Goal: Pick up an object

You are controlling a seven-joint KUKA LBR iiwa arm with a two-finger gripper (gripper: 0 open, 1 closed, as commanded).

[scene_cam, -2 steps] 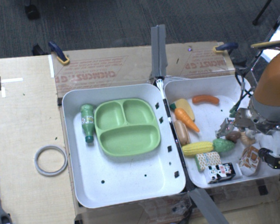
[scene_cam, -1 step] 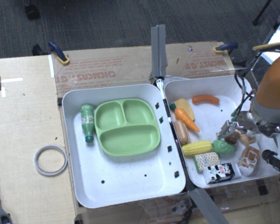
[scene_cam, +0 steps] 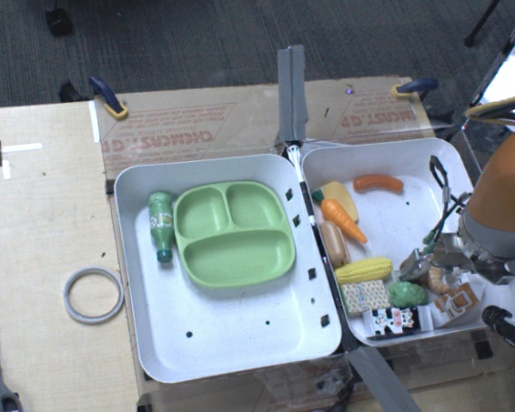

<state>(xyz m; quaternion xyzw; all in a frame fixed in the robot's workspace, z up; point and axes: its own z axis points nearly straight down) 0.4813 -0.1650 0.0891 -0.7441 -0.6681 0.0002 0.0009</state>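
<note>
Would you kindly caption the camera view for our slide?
Arm's tool low among toy foods in the right bin; green divided plate in the left bin.

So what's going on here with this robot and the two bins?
The arm reaches in from the right, its gripper low in the right bin among toy food: a carrot, a sausage, a corn cob and a green piece. Nothing looks lifted yet. The left bin holds a green tray and a small bottle.
</note>
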